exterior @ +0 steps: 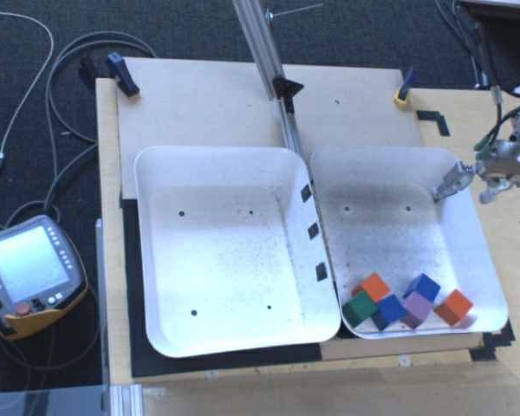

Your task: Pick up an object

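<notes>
Both bins, left [156, 189] and right [485, 267], look like smooth, matt white plastic, peppered with dark specks. The blocks [405, 302] at the right bin's five o'clock corner have a painted, matt wooden look. The bench [208, 102] is pale, dull board, and the slanted rail [253, 29] at twelve o'clock is brushed metal.

I count two white bins [156, 232] side by side. The blocks number six — two orange [374, 285], two blue [425, 286], one green [358, 307], one purple [416, 308].
</notes>
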Tool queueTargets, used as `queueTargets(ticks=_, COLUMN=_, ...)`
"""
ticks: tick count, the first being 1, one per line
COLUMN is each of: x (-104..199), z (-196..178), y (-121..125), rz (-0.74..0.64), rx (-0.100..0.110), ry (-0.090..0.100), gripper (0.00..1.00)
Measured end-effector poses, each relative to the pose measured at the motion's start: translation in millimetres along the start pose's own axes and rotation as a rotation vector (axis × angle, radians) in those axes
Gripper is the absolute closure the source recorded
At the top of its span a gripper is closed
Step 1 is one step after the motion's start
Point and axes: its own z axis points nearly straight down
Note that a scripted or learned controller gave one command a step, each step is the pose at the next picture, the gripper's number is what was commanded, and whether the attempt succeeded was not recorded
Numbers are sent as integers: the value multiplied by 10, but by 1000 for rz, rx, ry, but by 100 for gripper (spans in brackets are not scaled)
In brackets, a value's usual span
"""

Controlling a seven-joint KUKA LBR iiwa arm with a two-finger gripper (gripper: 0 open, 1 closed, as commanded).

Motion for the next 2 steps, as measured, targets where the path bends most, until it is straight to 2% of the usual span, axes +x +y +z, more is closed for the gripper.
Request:
queueTargets(ticks=1, x=156, z=-129, y=-110, rz=-2, rx=-1, ry=1, gripper=0)
queueTargets(ticks=2, x=737, z=1086, y=17, rz=-4, rx=8, ry=3, gripper=0)
